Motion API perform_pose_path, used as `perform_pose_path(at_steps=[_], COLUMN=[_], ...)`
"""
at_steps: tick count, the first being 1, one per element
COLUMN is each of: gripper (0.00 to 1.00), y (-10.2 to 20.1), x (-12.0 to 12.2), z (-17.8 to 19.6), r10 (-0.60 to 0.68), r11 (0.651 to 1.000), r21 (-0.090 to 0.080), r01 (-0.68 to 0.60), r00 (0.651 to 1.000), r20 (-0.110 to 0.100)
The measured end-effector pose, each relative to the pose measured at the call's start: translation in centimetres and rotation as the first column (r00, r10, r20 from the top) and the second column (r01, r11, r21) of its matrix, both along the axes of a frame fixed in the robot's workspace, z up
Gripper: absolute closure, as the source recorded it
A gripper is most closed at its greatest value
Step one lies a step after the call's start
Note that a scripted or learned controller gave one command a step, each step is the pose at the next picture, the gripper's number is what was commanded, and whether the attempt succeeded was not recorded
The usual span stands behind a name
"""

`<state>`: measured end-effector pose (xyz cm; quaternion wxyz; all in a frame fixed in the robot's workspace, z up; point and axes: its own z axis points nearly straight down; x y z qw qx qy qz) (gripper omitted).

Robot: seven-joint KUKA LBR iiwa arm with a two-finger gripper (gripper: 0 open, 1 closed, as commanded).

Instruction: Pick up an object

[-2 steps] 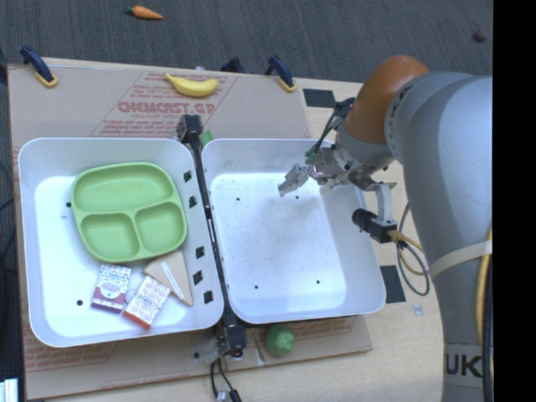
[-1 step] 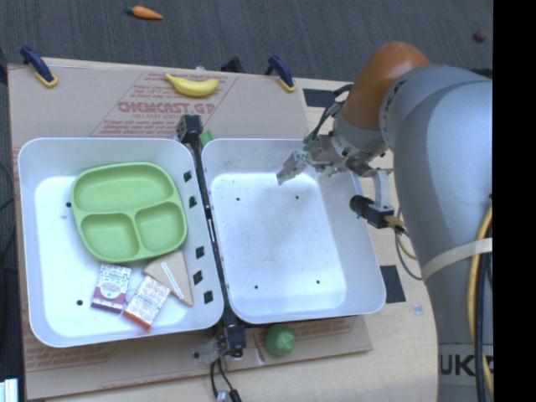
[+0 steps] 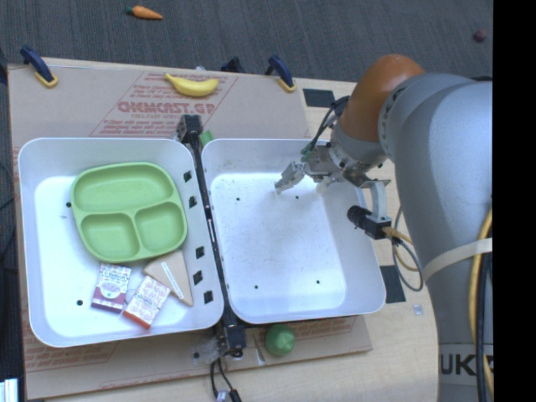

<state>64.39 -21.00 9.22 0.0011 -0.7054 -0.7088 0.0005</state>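
The gripper [image 3: 289,179] hung over the far part of the right bin [image 3: 352,287], its grey fingers pointing left and down toward the white floor. Whether they were spread or closed could not be told from this slant, and nothing showed between them. The arm [image 3: 435,166] reached in from the right, its orange band [image 3: 381,86] above the bin's far right corner.

Every pickable thing lay in the left bin [image 3: 33,224], across the black divider [image 3: 205,224] from the tool: a green divided plate [image 3: 128,209] toward the far side, and near it two small snack packets [image 3: 113,287] [image 3: 147,301] beside a pale wedge-shaped piece [image 3: 170,279], bunched at the near edge. A pick would likely call for a move left over the divider.

Outside the bins, a toy banana [image 3: 193,84] lay on the cardboard at the far side, a green ball [image 3: 280,339] sat at the near edge, and a toy carrot [image 3: 146,12] lay on the floor beyond.
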Motion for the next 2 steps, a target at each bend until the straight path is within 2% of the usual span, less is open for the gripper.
perform_pose_path(at_steps=[1, 2], gripper=[1.00, 0.00], y=[0.08, 0.10], x=[0.08, 0.08], z=[1.09, 1.07], r10=[0.003, 0.004], r11=[1.000, 1.000], r21=[0.001, 0.001], r01=[-0.003, -0.004], r00=[1.000, 1.000], r20=[0.000, 0.000])
